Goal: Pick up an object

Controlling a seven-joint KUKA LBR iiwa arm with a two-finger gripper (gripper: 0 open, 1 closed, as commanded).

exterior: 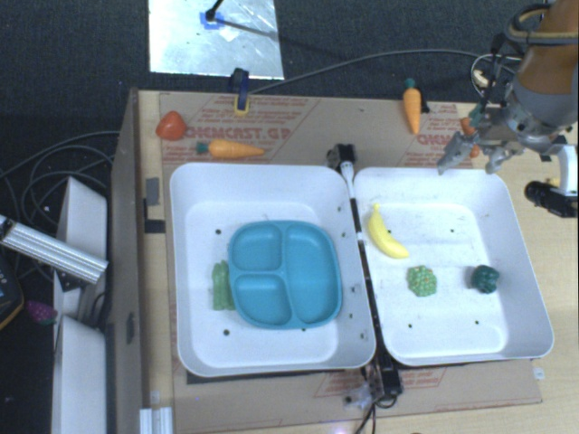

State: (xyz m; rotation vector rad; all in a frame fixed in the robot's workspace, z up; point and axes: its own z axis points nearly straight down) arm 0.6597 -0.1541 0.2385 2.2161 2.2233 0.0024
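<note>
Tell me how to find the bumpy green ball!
Look in the right white bin. Three things lie there in a row: a yellow banana, the bumpy light-green ball, then a dark green lump. Yours is the middle one, paler and knobbly.

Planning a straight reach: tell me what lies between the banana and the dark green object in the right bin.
In the camera view, only bare white bin floor lies between the banana and the dark green object; the light green bumpy ball sits just below that line.

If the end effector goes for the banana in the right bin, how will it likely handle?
The banana looks like a smooth, glossy toy, so probably stiff, light and a bit slippery. Its curved shape lying flat on the right bin suggests it may pivot or slide if nudged off-centre. It lies apart from the green ball, so a push shouldn't disturb that.
</note>
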